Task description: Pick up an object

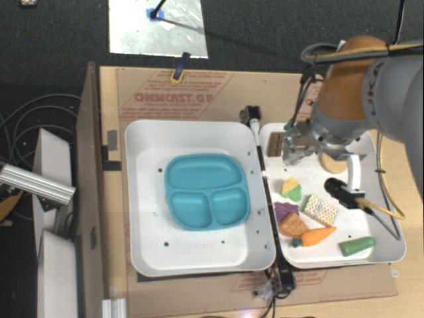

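Hanging low over the far part of the right bin (377, 234), the hand (294, 150) is close to the bin's left wall. I cannot tell from this slanted view if it is wide or narrow, and nothing is seen held in it. Just left of the hand, a small brown piece (274, 144) lies against that wall. Nearer in the same bin is a group of toy foods: a yellow piece (290, 189), a purple piece (285, 211), an orange-brown wedge (293, 226), a carrot (318, 235), a patterned block (320, 209), and a green piece (356, 246) a little apart at the right. The left bin (149, 177) carries a blue divided tray (207, 191).

I judge these toys to be light and stiff (probably plastic, so a bit slippery), not fragile. The carrot should be taken across its thick middle, not at the thin tip. The green piece looks the easiest, having free space around it. The purple piece and the wedge touch each other, so a grip there may push the neighbour.
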